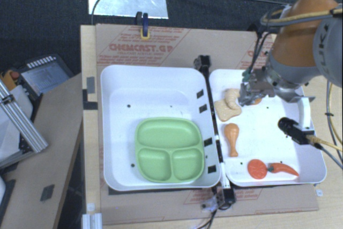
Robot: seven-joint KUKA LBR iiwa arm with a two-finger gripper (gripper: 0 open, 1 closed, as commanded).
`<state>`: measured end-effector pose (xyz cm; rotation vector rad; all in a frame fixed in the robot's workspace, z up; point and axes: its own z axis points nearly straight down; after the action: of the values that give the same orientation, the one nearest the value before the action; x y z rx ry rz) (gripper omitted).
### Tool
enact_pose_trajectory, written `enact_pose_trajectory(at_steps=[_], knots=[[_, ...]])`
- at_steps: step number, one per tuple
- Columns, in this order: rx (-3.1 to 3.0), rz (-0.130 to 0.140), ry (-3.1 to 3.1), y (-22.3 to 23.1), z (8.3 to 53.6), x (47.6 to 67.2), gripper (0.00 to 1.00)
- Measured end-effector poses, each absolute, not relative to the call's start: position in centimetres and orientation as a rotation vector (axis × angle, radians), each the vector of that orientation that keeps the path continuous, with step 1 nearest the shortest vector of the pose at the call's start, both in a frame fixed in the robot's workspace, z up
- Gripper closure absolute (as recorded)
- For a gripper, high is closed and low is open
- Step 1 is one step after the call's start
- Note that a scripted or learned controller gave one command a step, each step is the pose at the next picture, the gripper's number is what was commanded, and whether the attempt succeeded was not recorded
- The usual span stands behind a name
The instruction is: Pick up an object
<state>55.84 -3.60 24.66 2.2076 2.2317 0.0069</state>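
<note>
My gripper (247,98) hangs low over the back of the right bin (268,169), right beside a beige bread-like piece (229,105) that lies at its left. An orange thing peeks out just right of the gripper, mostly hidden. Nearer the front, a tan drumstick (231,138) lies in the middle of that bin. A red tomato (257,169) and an orange carrot (284,169) rest close to the front wall. Nothing shows between the fingers.
The left bin (118,115) holds a green divided plate (169,148) toward its front. A black clip rail runs between the two bins. Cardboard lies under both bins, and a grey device sits off the bench at far left.
</note>
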Motion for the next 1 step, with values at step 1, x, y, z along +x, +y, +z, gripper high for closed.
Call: enact_pose_trajectory(at_steps=[1], knots=[[2.21, 0.005, 2.229, 0.45, 24.26, 57.95, 1.0]])
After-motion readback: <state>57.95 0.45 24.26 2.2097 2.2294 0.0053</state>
